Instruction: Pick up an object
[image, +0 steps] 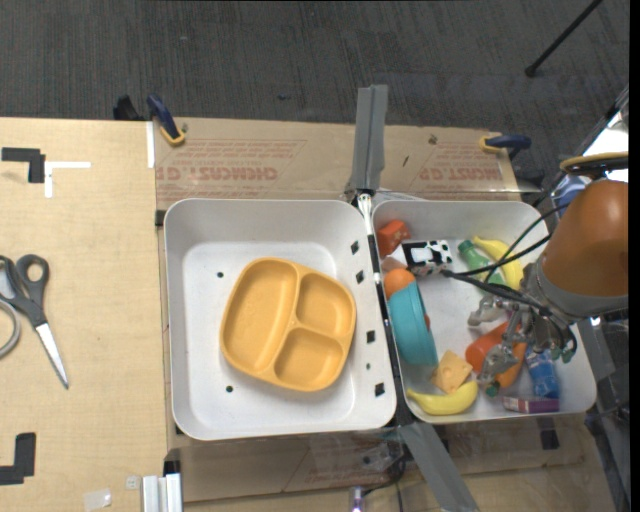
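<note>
The right bin (455, 208) holds a heap of toys. Among them are a teal bowl (411, 325) on its edge, a yellow banana (446, 400), a cheese wedge (453, 372), an orange carrot-like piece (484, 350) and a blue item (542, 378). At the bin's back lie a red piece (391, 236), a black-and-white toy (431, 254) and a second banana (497, 252) with a green piece. My gripper (503, 362) is down in the front right of this bin, right at the orange piece, with cables trailing from the wrist. Whether it holds anything is hidden.
The left bin (190, 330) carries a yellow-orange divided plate (289, 323). A pink marker (530, 404) lies against the right bin's front wall. Scissors (38, 312) rest on the wooden bench at the far left. Blue clamps (166, 118) hold the cardboard behind the bins.
</note>
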